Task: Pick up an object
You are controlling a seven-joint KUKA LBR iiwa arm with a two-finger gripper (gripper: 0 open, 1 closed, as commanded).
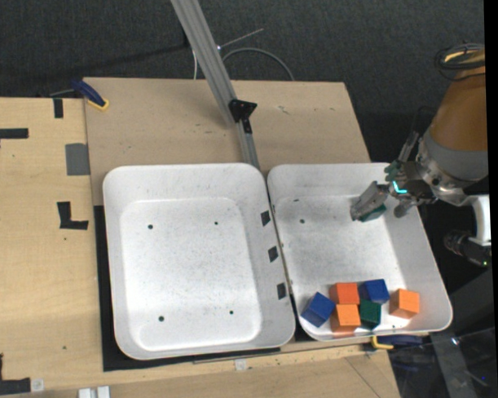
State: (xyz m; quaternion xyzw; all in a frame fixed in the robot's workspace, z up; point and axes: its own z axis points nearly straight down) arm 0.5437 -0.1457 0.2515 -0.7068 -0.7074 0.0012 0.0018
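The pick looks barely begun: the gripper [370, 206] hangs over the upper part of the right bin [332, 240] with nothing between its fingers, and whether they are apart or together I cannot tell. The blocks lie bunched at that bin's near edge, well apart from it: blue block [318, 308], orange blocks [345, 293], green block [370, 313]. Reaching down, closing and lifting all remain, while the left bin [190, 257] plays no part

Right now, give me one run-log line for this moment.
two-finger gripper: over right white bin, nothing between fingers | small coloured blocks: clustered at right bin's near edge | phase: pre-grasp
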